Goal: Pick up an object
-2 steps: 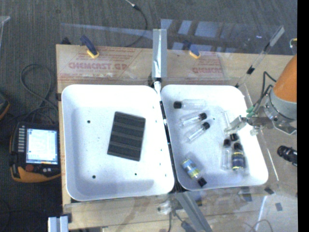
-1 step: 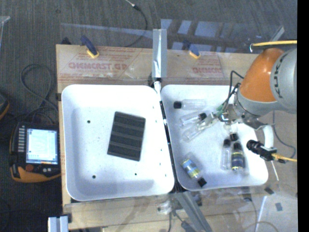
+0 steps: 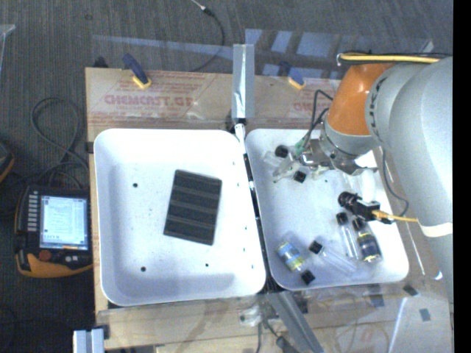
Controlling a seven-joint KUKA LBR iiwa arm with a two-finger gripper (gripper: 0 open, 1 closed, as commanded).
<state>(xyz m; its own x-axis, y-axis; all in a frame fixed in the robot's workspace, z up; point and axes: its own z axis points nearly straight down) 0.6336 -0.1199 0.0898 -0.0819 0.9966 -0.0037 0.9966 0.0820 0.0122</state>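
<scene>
My gripper [image 3: 304,158] hangs low over the far part of the right bin [image 3: 330,274], below the orange band of the arm. Close around it lie two small black pieces [image 3: 281,151] [image 3: 299,176] and a clear plastic bit [image 3: 282,170]. Nearer the front of that bin lie a small clear bottle with a blue and yellow band [image 3: 291,255], two black cubes [image 3: 315,247] [image 3: 307,276], and two clear vials [image 3: 349,241] [image 3: 368,248]. I see nothing held by the gripper.
A black ribbed rectangular block [image 3: 193,207] lies in the middle of the left bin [image 3: 118,271]. A ridge [image 3: 252,197] separates the two bins. A hand-held pendant [image 3: 55,230] lies on the floor to the left of the bench.
</scene>
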